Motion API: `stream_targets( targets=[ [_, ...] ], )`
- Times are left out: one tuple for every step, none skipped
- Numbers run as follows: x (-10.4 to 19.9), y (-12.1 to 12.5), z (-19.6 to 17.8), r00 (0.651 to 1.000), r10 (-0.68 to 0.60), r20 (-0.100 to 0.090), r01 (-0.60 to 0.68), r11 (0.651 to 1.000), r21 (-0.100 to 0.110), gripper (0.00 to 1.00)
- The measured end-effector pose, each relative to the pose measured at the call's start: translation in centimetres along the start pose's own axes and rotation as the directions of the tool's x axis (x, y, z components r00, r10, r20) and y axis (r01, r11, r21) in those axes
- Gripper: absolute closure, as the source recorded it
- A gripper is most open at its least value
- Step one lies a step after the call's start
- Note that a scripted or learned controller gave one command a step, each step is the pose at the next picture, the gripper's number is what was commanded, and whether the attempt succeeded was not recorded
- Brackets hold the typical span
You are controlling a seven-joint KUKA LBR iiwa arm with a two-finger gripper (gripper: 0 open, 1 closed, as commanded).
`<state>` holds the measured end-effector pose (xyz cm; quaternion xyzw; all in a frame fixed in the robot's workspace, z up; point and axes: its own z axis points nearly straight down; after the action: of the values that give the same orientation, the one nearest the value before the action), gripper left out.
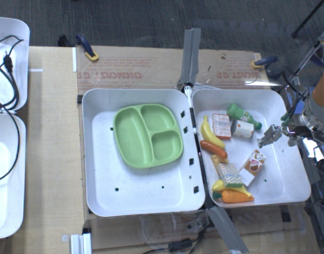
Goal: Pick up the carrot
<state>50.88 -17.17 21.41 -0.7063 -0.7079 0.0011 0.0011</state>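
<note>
The carrot (238,197), orange with a green end, lies flat at the front edge of the right bin (288,187), beside a small yellow piece (219,185). My gripper (269,137) hangs over the right side of that bin, reaching in from the right. It is up and to the right of the carrot, well apart from it, with nothing visibly held.
The right bin also holds a banana (210,132), a red sausage (213,149), a red-and-white carton (221,126), a green bottle (240,112), a white can (243,129), a small juice box (254,163) and a wrapped snack (229,173). A green divided plate (148,135) sits in the left bin (98,184).
</note>
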Motion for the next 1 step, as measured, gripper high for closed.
stream_targets(
  targets=[
    [6.70, 0.93, 12.32, 0.812, -0.584, 0.000, 0.584, 0.812, -0.002, 0.00]
  ],
)
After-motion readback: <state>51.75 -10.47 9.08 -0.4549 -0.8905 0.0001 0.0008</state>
